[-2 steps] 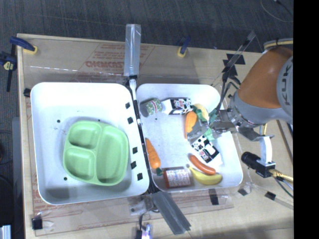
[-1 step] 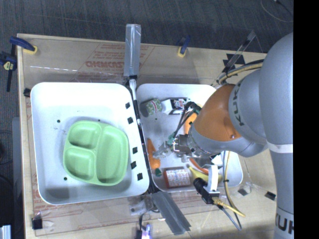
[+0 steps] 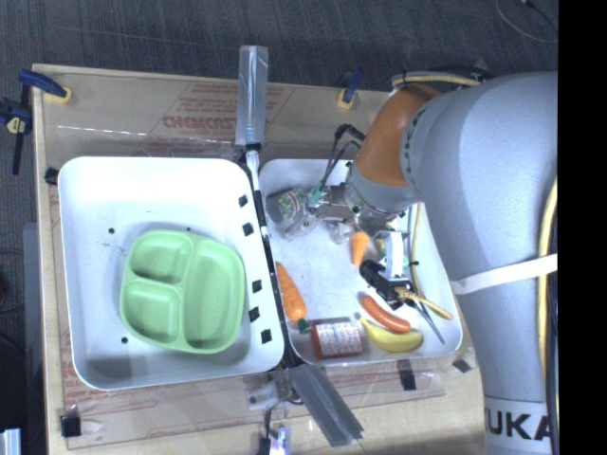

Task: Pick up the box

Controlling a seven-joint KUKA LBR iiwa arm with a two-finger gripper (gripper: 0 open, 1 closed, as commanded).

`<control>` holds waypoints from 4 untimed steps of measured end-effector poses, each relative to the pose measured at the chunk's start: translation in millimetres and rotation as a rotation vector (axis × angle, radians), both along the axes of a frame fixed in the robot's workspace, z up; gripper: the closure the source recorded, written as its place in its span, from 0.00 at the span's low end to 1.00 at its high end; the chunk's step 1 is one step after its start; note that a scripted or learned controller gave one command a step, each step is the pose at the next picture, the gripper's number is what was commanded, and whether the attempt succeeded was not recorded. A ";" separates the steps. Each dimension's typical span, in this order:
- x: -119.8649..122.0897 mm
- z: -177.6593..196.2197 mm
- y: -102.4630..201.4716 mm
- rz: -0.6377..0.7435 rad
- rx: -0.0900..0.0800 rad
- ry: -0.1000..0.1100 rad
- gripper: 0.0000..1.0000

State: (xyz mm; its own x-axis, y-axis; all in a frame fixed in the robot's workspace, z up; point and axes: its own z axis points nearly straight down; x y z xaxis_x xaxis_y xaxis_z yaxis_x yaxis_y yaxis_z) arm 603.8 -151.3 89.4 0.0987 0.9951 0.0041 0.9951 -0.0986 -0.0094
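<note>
The box [image 3: 337,337] is small, reddish-brown with a pale label, and lies on its side at the front of the right bin [image 3: 429,254]. My gripper [image 3: 325,205] hangs low over the back of that bin, under the orange-banded wrist. It is well behind the box and right beside a crumpled clear bottle [image 3: 287,205]. The wrist hides how the gripper stands.
A carrot [image 3: 291,292] lies along the right bin's left wall, just behind the box. A yellow banana [image 3: 394,338] and a red pepper [image 3: 383,313] lie right of the box. A small orange piece [image 3: 358,246] sits mid-bin. The left bin [image 3: 85,197] holds a green divided plate [image 3: 183,291].
</note>
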 end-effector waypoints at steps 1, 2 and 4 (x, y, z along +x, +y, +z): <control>0.7 7.7 2.9 0.016 0.005 0.009 1.00; 34.6 20.8 14.2 -0.068 -0.001 -0.001 1.00; 17.5 102.2 -14.3 -0.185 0.000 0.008 1.00</control>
